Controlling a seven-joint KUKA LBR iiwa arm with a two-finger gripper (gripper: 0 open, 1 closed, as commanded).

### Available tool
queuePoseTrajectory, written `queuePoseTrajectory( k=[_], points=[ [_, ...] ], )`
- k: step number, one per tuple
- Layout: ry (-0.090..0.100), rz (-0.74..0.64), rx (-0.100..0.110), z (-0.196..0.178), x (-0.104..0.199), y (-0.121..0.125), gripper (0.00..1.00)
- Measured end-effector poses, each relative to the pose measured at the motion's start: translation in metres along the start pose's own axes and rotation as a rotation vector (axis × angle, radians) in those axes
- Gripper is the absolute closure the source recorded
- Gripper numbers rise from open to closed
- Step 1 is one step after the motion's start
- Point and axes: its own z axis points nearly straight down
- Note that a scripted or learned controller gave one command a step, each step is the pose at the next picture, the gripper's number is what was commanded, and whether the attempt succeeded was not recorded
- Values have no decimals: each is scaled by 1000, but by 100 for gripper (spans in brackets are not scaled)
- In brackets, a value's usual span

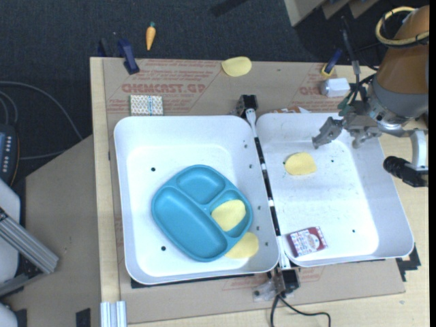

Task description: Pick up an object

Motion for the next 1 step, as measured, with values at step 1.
queuePoseTrajectory(
  k=[1],
  points=[
    [2, -1, 4, 108, 41, 33, 0]
  ],
)
